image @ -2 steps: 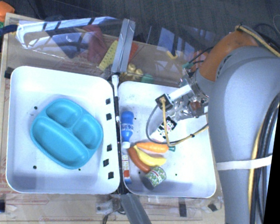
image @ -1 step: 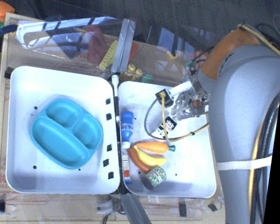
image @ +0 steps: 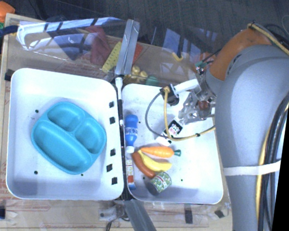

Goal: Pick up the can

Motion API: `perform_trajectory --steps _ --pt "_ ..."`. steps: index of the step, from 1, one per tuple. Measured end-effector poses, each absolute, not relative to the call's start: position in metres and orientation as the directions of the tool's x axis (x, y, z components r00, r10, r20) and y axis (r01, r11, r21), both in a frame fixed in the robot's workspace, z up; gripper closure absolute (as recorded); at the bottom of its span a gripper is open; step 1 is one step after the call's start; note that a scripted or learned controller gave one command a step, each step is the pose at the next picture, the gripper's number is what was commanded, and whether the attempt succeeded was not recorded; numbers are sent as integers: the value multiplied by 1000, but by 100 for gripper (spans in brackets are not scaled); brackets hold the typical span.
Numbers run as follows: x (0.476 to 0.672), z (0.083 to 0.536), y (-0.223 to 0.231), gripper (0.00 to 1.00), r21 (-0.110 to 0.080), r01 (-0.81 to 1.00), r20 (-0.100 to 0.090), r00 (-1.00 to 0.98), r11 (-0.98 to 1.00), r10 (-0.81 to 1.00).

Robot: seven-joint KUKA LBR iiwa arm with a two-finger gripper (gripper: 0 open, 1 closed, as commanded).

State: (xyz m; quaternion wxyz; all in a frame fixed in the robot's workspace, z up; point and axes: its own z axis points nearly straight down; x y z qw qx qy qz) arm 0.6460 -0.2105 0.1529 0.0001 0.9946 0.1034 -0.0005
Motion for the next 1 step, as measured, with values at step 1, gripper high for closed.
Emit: perform_trajectory --steps 1 --pt "646 162 -209 100 -1 210 0 978 -978 210"
